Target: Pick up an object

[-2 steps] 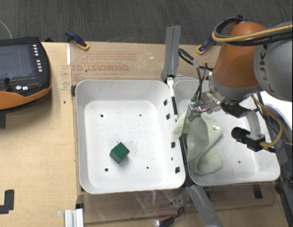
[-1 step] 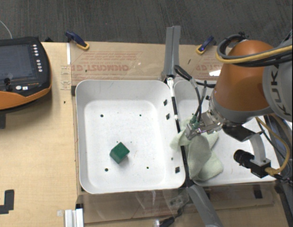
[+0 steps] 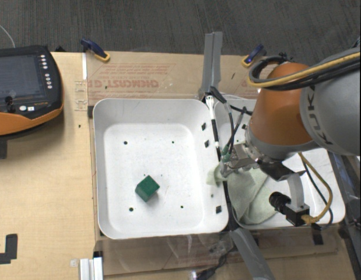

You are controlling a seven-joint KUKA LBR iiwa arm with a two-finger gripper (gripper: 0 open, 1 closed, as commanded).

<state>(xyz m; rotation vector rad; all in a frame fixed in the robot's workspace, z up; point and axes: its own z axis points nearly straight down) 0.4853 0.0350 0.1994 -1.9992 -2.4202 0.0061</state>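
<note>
**Arm lowered over the right bin, green block in the left**

Two shallow white bins are seen side by side on a wooden bench. In the left bin, a small green block is found lying on the floor, toward the near edge and somewhat left of the middle, well apart from every wall. Nothing is touching it.

The right bin is largely covered by the arm, which is reached in from the right, its orange band being placed above the bin's left half. Below the band, the gripper is held low at the left edge of the right bin, just beside the wall shared by the two bins. A pale, crumpled cloth is seen lying in the near left corner of that bin, under and beside the gripper. The gripper appears to be touching the cloth, though this is not made certain by the view. How far the claw is spread, and whether anything is gripped in it, cannot be told, as it is hidden by the wrist and cables.

A tablet-like controller with an orange rim is laid at the far left edge of the bench.
</note>
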